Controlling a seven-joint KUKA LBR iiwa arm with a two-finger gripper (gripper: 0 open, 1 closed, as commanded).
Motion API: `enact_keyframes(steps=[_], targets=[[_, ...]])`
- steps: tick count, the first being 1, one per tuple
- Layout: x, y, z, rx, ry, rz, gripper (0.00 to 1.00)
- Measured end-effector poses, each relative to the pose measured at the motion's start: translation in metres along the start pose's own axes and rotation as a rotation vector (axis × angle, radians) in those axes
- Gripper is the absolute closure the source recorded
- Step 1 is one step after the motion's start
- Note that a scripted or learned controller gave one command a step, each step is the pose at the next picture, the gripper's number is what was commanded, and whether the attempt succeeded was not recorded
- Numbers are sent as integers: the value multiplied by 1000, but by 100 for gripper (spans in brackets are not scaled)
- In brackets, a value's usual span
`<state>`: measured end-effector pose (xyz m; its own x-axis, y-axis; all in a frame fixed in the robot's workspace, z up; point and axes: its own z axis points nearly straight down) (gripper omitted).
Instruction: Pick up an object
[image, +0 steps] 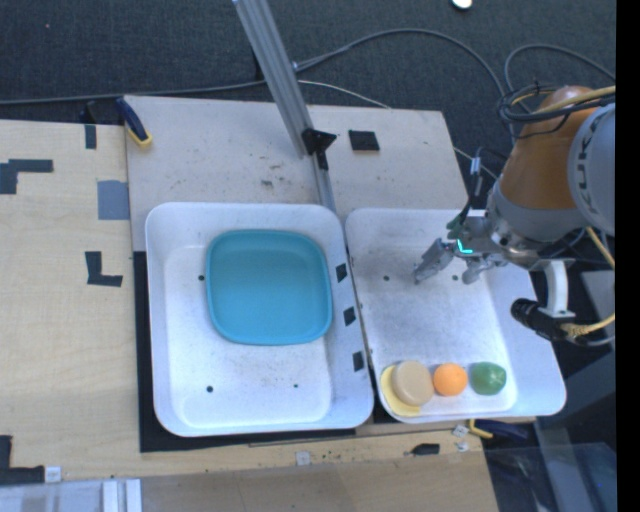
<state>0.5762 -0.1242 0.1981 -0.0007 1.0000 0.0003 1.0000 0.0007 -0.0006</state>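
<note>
Seen from above at a slant: two shallow white bins side by side on the table (240, 150); left bin (170, 300) mostly taken up by a teal square plate (268, 286) lying flat in its upper middle, with bare white floor along the near edge and the left wall; right bin (430, 320) bare and speckled across its middle and upper part.

Lined up along the near edge of the right bin, close to the rim: a tan round object (411, 381) resting on a yellow piece (392, 398) at the near left corner, an orange ball (450, 380) just beside it, a green ball (487, 378) next in the row, toward the right wall.

Hanging over the upper right part of the right bin, near its right wall: end effector (452, 268), fingers spread apart, nothing between them; well apart from the row of three objects, open floor lying between; grey arm with orange band (550, 150) entering from the right.

Slanting down to the gap between the bins: a grey metal bar (290, 90).
</note>
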Motion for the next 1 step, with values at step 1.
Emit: enact_keyframes(steps=[1], targets=[[0,0,0,0,0,0,0]])
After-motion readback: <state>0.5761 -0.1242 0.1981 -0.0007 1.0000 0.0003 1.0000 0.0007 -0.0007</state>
